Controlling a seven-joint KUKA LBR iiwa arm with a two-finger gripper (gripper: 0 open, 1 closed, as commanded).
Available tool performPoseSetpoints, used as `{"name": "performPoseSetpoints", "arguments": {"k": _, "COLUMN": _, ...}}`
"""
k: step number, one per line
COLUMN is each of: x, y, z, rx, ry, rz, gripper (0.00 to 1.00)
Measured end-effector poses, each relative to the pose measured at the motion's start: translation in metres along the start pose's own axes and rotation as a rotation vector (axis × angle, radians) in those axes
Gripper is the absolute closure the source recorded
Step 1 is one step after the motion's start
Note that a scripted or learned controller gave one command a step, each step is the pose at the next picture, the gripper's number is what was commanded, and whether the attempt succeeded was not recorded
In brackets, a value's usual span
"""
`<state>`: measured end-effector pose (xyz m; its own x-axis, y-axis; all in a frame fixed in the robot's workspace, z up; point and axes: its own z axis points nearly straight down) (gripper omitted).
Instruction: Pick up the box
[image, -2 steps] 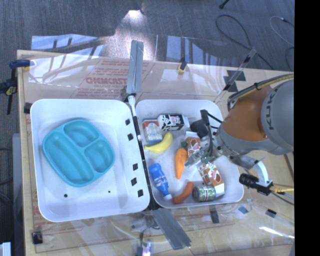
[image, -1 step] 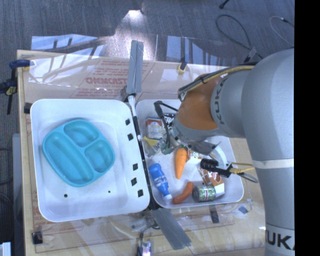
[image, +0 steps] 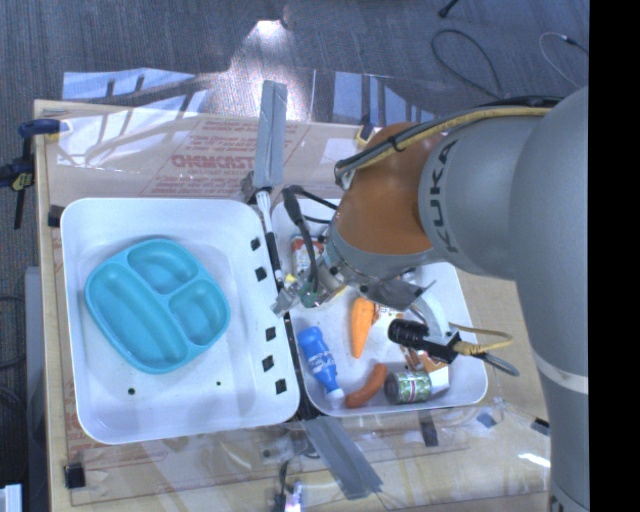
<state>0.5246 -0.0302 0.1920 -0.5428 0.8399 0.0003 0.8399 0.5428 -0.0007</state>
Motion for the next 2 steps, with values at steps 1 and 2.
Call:
{"name": "performPoseSetpoints", "arguments": {"k": 1, "x": 0.035, "y": 0.004, "z": -0.063, "rx": -0.001, "ry": 0.000, "rz": 0.007, "gripper": 1.00}}
{"name": "performPoseSetpoints", "arguments": {"k": 2, "x": -0.003, "y": -0.039, "z": -0.090, "rx": -0.001, "ry": -0.002, "rz": 0.149, "gripper": 1.00}}
